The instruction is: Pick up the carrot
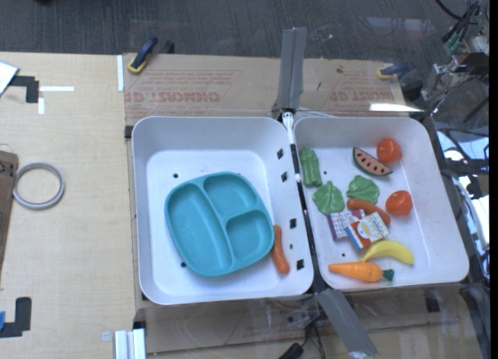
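Carrot [360, 271] lies at the near edge of the right bin [445, 194], banana [388, 252] just behind it (green top pointing right). Further back, two tomatoes [398, 202] and a watermelon slice [372, 161]. Left bin [144, 194] carries a blue plate [219, 223].

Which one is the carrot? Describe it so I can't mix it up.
Look in the right bin, along its near edge. The carrot lies flat there, just below the yellow banana. It is orange, tapers to a point on the left and has a green tip on the right, unlike the plain orange sausage in the left bin.
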`<state>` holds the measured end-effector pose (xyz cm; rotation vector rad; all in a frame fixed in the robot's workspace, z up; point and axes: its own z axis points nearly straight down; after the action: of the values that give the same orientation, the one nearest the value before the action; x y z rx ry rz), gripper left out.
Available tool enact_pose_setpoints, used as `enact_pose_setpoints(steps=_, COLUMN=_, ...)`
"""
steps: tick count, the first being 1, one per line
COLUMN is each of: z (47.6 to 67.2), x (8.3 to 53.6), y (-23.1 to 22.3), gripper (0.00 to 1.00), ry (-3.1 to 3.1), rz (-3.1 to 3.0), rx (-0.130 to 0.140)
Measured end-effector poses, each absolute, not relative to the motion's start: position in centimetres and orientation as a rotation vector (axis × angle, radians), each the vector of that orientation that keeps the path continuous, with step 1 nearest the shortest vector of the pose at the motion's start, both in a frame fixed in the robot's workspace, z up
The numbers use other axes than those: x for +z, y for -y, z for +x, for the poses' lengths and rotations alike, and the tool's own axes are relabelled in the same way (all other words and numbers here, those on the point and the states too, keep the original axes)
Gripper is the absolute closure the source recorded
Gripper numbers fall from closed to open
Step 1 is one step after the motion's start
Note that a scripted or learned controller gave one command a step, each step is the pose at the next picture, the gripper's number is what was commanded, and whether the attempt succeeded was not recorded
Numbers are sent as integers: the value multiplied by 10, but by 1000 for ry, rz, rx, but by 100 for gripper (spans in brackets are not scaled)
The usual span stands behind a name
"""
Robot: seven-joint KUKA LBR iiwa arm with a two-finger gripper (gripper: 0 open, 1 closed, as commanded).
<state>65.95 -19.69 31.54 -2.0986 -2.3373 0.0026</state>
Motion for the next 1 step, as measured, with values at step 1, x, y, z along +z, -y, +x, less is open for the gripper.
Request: enact_pose_setpoints(steps=1, z=659, x=176, y=189, gripper=100, ry=2213, rz=-2229, rx=3)
